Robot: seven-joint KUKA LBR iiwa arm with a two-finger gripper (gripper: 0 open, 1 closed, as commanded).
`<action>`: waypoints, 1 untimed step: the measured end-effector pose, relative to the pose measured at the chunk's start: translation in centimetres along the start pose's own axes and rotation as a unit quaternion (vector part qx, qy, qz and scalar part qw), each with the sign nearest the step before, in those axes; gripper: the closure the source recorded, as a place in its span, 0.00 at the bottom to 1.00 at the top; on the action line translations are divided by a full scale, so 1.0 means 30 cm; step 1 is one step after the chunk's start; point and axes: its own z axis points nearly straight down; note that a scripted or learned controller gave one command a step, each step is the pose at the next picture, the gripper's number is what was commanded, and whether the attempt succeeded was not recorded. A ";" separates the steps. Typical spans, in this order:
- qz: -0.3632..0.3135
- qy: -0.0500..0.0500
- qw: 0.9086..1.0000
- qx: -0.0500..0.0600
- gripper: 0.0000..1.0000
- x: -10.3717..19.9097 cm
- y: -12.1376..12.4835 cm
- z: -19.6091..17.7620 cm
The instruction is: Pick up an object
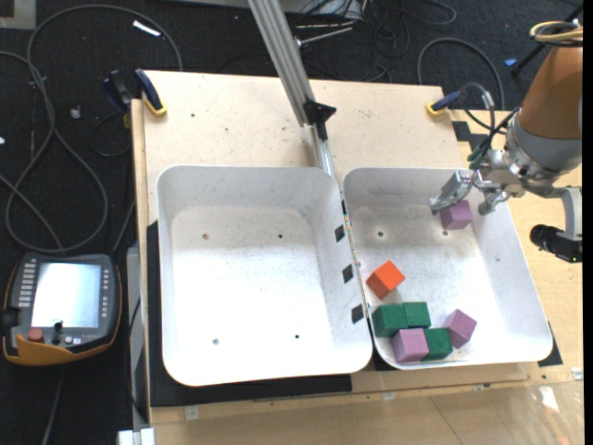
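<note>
seen from above at a slant: a pale tabletop [241, 119] carrying two shallow white bins side by side. left bin [185, 248] in the centre-left of the frame. right bin [519, 276] in the centre-right, holding a scatter of small blocks. near the upper right of that bin, a purple block [456, 215] resting just under the gripper [468, 193], at the end of a grey arm with an orange band [556, 77] reaching in from the right edge. jaws spread to either side above the block, seemingly touching or nearly touching its top, but hard to say whether clenched on it or released; cannot tell from this angle. lower in the same bin, an orange block [385, 277] standing alone, and below it, toward the lower right, a tight cluster: two green blocks [400, 317], another purple block [410, 344] and a third purple one [460, 325] tilted on its corner. judged by look, small foam or light plastic cubes: light, fairly stiff, matte rather than slippery, not fragile. best taken across two opposite flat faces, squarely, low enough on the sides to avoid squeezing it out. purple block at upper right well apart from the others, so free to approach, though near the bin wall on the right.
</note>
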 end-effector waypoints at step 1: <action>0.001 0.000 1.000 0.001 0.00 0.046 -0.120 0.091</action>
